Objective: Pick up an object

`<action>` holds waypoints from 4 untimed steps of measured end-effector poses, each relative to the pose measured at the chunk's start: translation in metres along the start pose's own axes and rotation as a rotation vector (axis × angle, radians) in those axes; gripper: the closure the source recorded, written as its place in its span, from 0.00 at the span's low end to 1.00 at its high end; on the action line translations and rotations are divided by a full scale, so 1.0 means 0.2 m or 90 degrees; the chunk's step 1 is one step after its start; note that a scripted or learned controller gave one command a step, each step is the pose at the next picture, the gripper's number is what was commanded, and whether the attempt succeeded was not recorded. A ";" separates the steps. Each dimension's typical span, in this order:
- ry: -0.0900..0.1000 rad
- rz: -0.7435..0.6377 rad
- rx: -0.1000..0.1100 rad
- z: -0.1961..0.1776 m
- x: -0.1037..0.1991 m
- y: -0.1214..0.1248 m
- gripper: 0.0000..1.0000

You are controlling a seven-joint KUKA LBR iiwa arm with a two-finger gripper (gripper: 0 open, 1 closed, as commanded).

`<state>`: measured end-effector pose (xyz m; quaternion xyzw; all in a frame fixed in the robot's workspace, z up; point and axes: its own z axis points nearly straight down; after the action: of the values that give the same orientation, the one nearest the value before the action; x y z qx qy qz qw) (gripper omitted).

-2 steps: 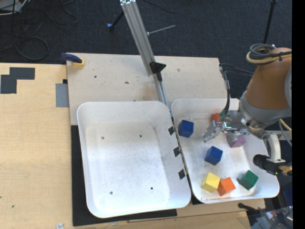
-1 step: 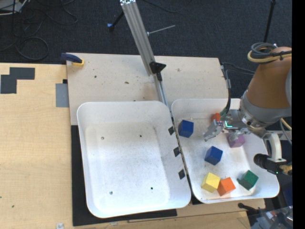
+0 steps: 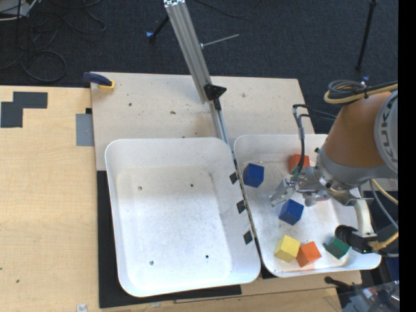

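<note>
The right bin [image 3: 263, 239] holds several small blocks. A blue cube [image 3: 253, 175] lies near its left wall, and a second blue cube [image 3: 291, 211] sits in the middle. A yellow cube [image 3: 287, 248], an orange cube [image 3: 309, 253] and a green block [image 3: 337, 247] line the front edge. Another orange block [image 3: 298, 162] shows partly behind the gripper. My gripper [image 3: 296, 190] hangs from the right, just above and behind the middle blue cube, with metal fingers [image 3: 281, 195] pointing left. Nothing is visibly between them.
The left bin [image 3: 123, 174] sits beside the right one, split by a shared rim with black clips [image 3: 240, 205]. A slanted aluminium post [image 3: 192, 51] rises from the bench behind the bins. Cables run along the arm at the right.
</note>
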<state>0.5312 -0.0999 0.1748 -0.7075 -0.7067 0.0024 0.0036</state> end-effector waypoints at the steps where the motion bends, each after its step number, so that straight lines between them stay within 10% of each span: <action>1: -0.004 0.001 -0.009 0.28 -0.03 -0.02 0.00; 2: -0.006 0.001 -0.022 0.28 -0.04 0.01 0.00; 3: -0.006 0.006 -0.024 0.23 -0.05 0.02 1.00; 4: -0.001 -0.001 -0.006 -0.01 -0.03 -0.02 1.00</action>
<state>0.5275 -0.1054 0.1762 -0.7070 -0.7072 -0.0004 -0.0001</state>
